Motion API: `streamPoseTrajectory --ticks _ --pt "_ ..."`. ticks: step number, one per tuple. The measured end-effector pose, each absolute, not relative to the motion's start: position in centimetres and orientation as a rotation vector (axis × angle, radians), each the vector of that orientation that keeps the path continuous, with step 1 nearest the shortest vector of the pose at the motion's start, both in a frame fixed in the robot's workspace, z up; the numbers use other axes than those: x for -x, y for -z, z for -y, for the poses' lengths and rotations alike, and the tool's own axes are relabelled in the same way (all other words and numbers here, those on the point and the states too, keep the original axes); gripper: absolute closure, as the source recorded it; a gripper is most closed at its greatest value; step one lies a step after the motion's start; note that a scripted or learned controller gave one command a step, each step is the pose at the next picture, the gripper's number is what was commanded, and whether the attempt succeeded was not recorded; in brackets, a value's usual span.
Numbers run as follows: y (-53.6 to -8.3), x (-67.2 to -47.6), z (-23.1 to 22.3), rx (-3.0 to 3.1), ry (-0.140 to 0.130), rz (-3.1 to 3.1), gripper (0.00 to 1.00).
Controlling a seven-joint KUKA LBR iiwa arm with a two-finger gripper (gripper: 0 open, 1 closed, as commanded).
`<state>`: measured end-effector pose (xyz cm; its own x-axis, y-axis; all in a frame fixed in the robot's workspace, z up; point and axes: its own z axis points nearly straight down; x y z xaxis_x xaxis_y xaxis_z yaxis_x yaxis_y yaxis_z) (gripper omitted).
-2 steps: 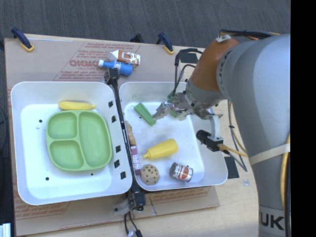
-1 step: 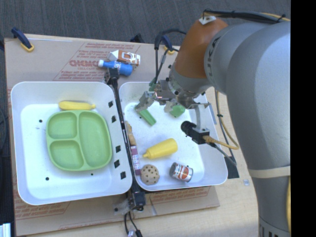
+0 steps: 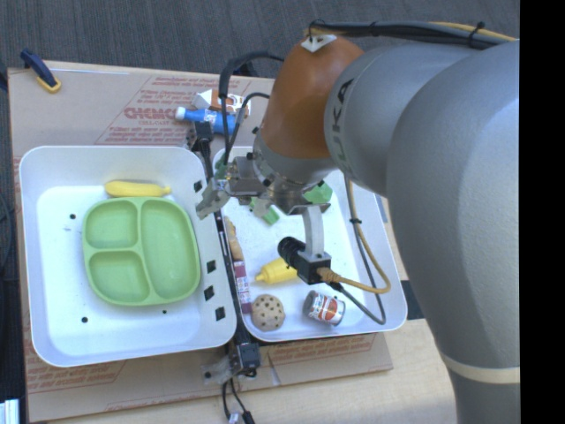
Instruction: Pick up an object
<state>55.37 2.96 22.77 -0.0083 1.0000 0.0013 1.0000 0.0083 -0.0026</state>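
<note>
A speckled ball (image 3: 267, 311) and a small can (image 3: 324, 307) lay at the near end of the right bin (image 3: 393, 312), with a yellow object (image 3: 275, 275) just behind them. Over the middle of that bin hung the arm's tool (image 3: 250, 186), close to a green object (image 3: 320, 193); whether it was spread or pressed together could not be told. In the left bin (image 3: 53, 343) sat a green divided plate (image 3: 141, 250), a banana-shaped piece (image 3: 138, 188) just beyond it. A blue-capped tube (image 3: 199, 113) lay on cardboard behind the bins.

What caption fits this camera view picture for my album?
Robot arm above the right bin; green plate and banana in the left bin.
</note>
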Motion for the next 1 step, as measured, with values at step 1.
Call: streamPoseTrajectory --ticks 1 --pt "-22.77 -55.37 -2.87 2.212 -0.002 2.227 0.0"
